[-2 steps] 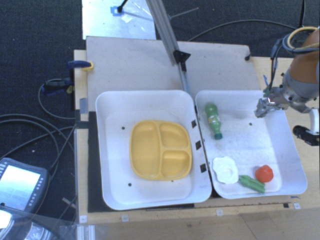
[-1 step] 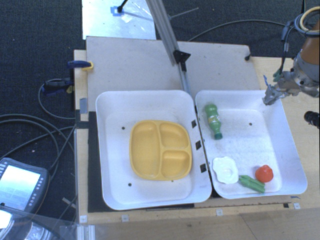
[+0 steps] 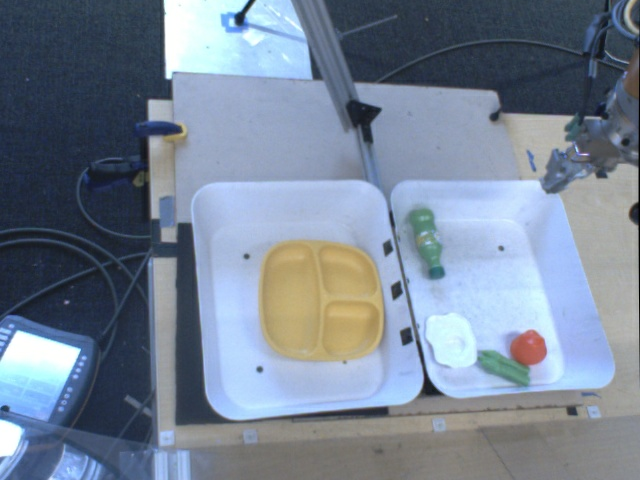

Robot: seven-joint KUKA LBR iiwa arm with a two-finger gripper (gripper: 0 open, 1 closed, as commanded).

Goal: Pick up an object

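The gripper hangs above the far right corner of the right bin, holding nothing; whether its fingers are apart or together cannot be told. The green bottle lies on its side near that bin's left wall, well apart from the gripper. It appears light, rigid and smooth, liable to roll; best gripped across the middle of its body.

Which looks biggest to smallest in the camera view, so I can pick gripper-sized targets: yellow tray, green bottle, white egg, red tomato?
1. yellow tray
2. green bottle and white egg, too alike to rank
3. red tomato
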